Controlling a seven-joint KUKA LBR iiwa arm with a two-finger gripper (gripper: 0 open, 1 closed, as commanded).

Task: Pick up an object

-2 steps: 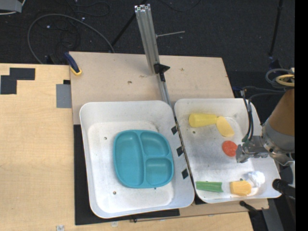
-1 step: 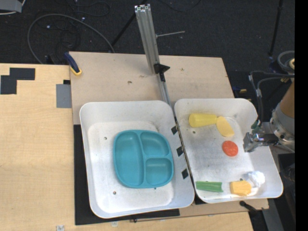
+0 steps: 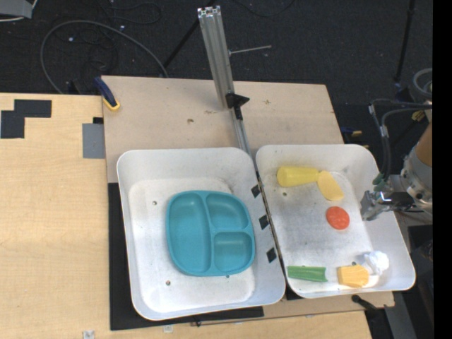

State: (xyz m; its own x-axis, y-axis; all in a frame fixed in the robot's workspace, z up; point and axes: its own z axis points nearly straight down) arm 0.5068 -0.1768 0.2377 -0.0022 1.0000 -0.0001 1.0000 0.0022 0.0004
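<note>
Evidently poised to choose, the gripper (image 3: 374, 200) hangs at the right bin's (image 3: 300, 288) right edge—near the orange ball (image 3: 338, 218).

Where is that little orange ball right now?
The orange ball lies in the right-hand bin, near its right side, just below the yellow bottle and a little left of the pincer.

The arm (image 3: 427, 154) is cut off at the right, so little more than its wrist shows. The gripper (image 3: 376, 202) hangs at the right bin's (image 3: 311, 154) rim, too small and dark to read (its fingers blur into the metal). The white thing (image 3: 376, 261) in that bin's near corner is too washed out to identify.
</note>
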